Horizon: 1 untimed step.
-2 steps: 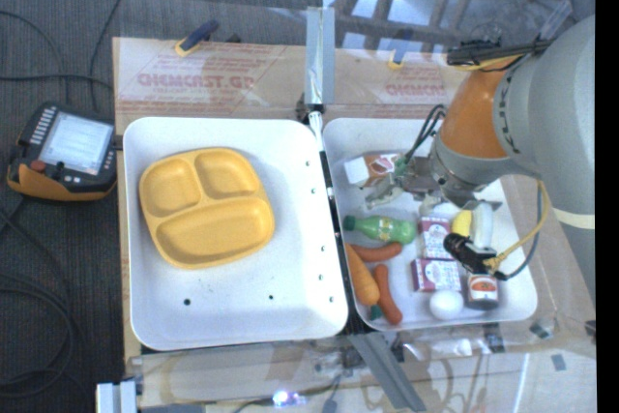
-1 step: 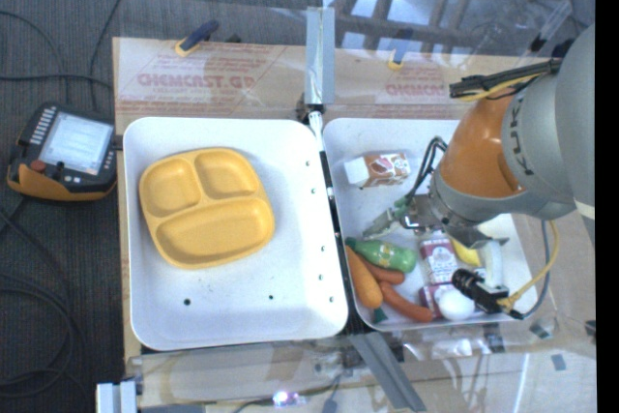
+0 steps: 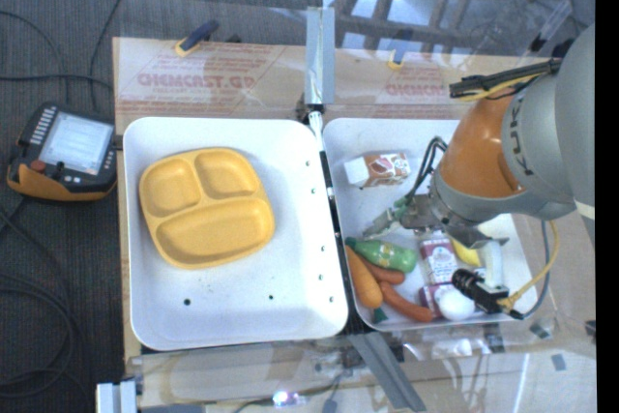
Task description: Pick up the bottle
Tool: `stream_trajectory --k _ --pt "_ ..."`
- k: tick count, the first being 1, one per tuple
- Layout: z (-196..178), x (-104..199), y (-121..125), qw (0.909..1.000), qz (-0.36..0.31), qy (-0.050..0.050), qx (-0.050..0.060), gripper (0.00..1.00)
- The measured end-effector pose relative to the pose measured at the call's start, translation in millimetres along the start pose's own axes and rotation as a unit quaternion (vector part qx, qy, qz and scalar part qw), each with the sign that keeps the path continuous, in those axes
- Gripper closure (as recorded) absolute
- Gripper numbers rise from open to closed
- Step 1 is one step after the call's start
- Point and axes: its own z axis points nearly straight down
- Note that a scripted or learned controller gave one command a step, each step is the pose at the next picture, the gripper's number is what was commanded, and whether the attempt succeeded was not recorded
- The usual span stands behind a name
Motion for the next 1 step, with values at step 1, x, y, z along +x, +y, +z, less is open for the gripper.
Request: stream_trajectory --k 1 --pt "-1.0 2.7 -35.2 0.9997 -0.023 0.0 -0.001 0.0"
